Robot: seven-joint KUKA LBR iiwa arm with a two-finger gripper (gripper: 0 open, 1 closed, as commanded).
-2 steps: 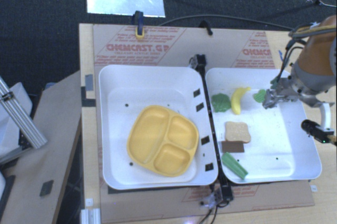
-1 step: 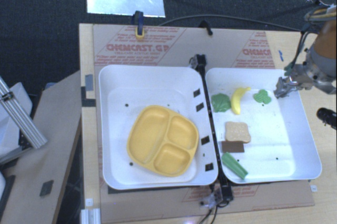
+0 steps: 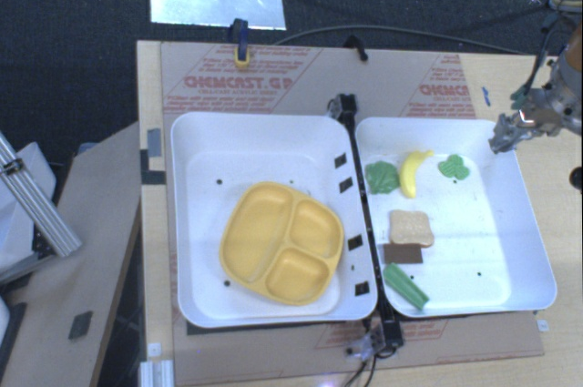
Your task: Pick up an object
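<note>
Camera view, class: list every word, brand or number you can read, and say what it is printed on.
"CHEMCAST GP": red print on the brown board under the bins, left part.
The same red print on the board's right part, too faint to read in full.
No other readable text.

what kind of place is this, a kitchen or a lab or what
Most likely a robotics lab bench, not a kitchen. Two white bins sit clamped on a board. The food in the right one, such as the banana, looks like toys. The left one holds a yellow divided tray, and the gripper reaches in from the right.
</note>
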